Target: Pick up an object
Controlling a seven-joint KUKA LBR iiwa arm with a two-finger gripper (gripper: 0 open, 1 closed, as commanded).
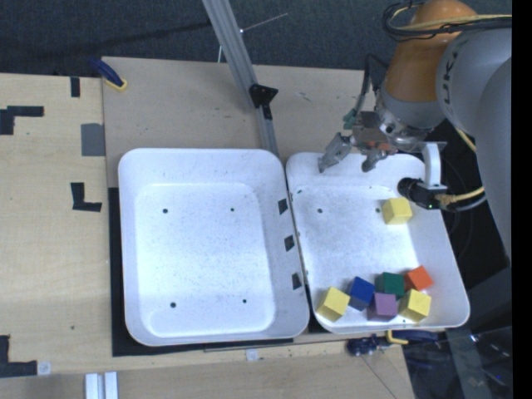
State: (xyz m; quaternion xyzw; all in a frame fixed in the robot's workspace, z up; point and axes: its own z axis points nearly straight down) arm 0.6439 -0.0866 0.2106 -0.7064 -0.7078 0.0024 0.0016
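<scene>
We see the gripper (349, 158) spread apart and holding nothing, above the far edge of the right bin (332, 223). The nearest yellow cube (396, 211) lies alone; the others crowd the near corner, where we fear the fingers push neighbours and the grasp fails

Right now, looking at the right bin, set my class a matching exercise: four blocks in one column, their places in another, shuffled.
Column one:
1. lone yellow block
2. orange block
3. blue block
4. purple block

Column two:
a. between the left yellow block and the green block
b. apart from the cluster, nearer the gripper
c. right end of the cluster, farthest back
d. just in front of the green block

Pairs: 1-b, 2-c, 3-a, 4-d
</scene>
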